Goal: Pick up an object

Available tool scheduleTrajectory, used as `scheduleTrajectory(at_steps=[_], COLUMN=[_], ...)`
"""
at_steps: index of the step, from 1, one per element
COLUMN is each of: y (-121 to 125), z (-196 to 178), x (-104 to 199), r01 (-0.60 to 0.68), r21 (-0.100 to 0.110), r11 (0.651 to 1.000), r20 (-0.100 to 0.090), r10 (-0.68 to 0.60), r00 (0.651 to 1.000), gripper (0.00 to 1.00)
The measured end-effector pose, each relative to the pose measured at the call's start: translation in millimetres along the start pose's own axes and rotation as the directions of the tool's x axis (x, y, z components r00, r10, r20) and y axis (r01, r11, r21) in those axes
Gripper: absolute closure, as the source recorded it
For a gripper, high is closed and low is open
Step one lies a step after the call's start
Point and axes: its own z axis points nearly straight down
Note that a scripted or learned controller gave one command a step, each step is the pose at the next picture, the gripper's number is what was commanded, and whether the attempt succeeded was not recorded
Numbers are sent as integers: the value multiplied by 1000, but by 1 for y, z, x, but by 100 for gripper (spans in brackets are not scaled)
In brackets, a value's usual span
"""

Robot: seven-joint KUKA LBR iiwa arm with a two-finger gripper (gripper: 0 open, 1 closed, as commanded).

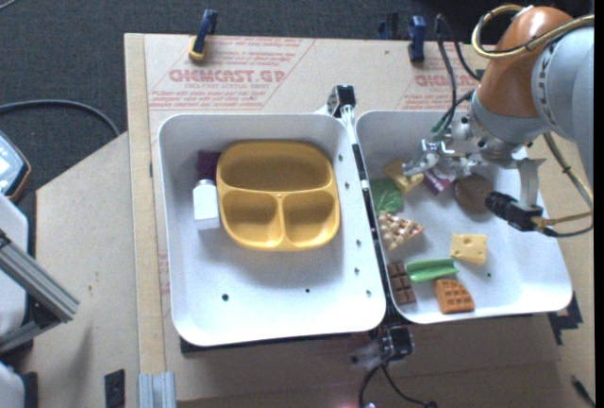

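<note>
Pincer [436,168] low in right bin [528,288], beside purple toy [436,182]; finger state unclear. "CHEMCAST GP" printed on board [142,208].

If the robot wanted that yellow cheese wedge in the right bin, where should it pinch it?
Probably across its two long flat sides, coming straight down from above. The cheese wedge lies flat on the right bin floor with bare space around it, apart from the waffle and the green pod, so fingers have room on both sides. The gripper hangs further back, over other toys.
</note>
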Motion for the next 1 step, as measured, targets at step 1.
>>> scheduleTrajectory(at_steps=[1], y=[6], z=[5], x=[1], r01=[2], r21=[-15], r11=[1000], r20=[1], r10=[-2], r00=[1000], gripper=[0])
